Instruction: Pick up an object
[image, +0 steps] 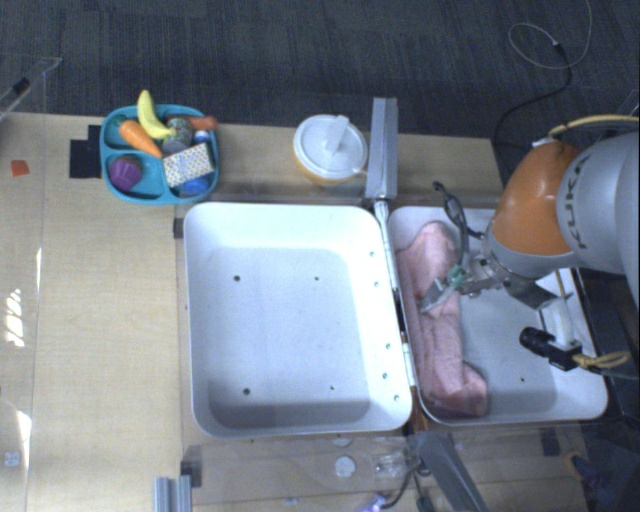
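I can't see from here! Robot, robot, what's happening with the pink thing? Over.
Gripper down on pink cloth, right bin. Cloth lying along the bin's left wall. Nothing on top of it.

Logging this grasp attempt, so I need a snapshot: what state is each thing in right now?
Pink cloth: lying lengthwise along the right bin's left wall.
Gripper: down on the cloth.
Right bin: holds the cloth.
Blue tray: filled with toy food.
Lidded cup: closed, upright.

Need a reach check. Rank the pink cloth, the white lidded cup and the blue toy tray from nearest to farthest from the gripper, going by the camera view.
1. Pink cloth: in the right bin, right at the gripper.
2. White lidded cup: on the bench above the bins, to the upper left.
3. Blue toy tray: far upper left of the bench.
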